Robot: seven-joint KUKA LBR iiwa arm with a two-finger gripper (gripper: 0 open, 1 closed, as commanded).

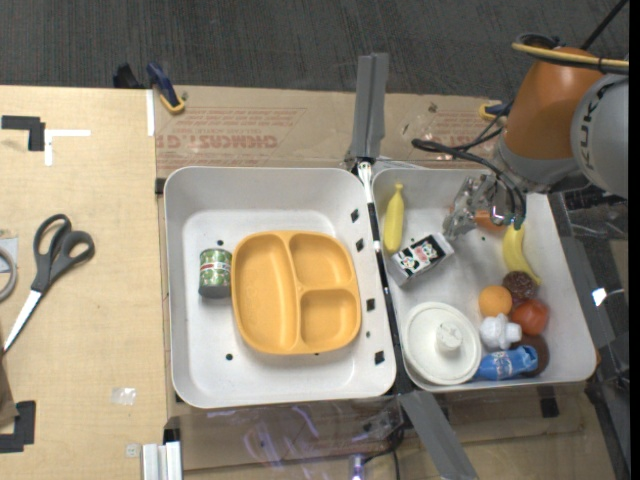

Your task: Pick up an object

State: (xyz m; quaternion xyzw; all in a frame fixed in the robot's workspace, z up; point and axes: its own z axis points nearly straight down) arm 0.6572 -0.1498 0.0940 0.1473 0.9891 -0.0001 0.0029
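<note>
My gripper [470,211] hangs low over the back of the right bin [560,268], below the arm's orange band. A small orange-red object [489,218] lies right beside it, partly hidden. A black-and-white milk carton [418,256] lies just to its front left. A yellow banana [393,218] rests along the bin's left wall, and a second banana [515,249] lies just right of the gripper. Toward the front are an orange [494,299], a dark brown fruit [520,283], a red fruit [533,316], a blue bottle [509,364] and a white lidded bowl [441,341].
The left bin [185,348] holds a yellow divided plate [297,291] and a green can [214,271]. Scissors [48,259] lie on the wooden bench at the far left. A grey divider post [369,108] stands between the bins at the back.
</note>
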